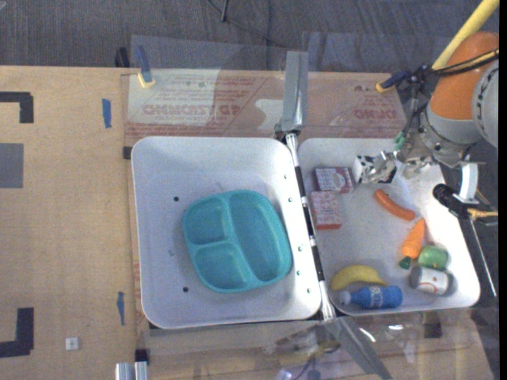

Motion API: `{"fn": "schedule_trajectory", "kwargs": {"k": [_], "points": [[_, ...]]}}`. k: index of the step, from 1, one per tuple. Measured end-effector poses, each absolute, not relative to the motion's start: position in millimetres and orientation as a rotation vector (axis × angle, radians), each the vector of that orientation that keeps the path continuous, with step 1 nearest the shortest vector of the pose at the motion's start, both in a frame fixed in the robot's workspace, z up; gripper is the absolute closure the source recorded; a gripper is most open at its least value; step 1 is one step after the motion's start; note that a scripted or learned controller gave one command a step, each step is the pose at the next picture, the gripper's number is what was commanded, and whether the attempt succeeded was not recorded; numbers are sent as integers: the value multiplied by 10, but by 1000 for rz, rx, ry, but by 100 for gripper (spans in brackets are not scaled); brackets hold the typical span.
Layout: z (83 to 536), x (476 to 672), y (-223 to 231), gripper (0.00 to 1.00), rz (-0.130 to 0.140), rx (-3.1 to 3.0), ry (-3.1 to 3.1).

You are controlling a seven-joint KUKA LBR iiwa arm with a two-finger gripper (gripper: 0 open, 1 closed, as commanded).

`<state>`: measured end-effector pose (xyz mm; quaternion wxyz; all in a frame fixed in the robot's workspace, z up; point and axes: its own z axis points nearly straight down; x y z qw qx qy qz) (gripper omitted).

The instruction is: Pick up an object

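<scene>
Wood bench, two white bins side by side; gripper [379, 167] low over the right bin's [467, 287] back, finger state can't tell. Just beside it a slim orange sausage [394, 204] lies flat; then two pink boxes [326, 196], carrot [413, 240], banana [357, 276], blue bottle [374, 296]. Teal divided plate [236, 241] in left bin [154, 212].

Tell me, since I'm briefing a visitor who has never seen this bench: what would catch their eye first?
Probably the teal divided plate, lying alone in the left bin. Next, the clutter in the right bin: an orange carrot, a yellow banana beside a blue bottle, and two pinkish boxes near the divider. The gripper hovers over that bin's upper part, below the arm's orange band.
</scene>
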<state>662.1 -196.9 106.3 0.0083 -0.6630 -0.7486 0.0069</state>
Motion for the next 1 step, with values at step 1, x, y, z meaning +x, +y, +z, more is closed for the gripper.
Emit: {"fn": "schedule_trajectory", "kwargs": {"k": [1], "points": [[1109, 6586, -1970, 100, 42, -2062, -2333]]}}
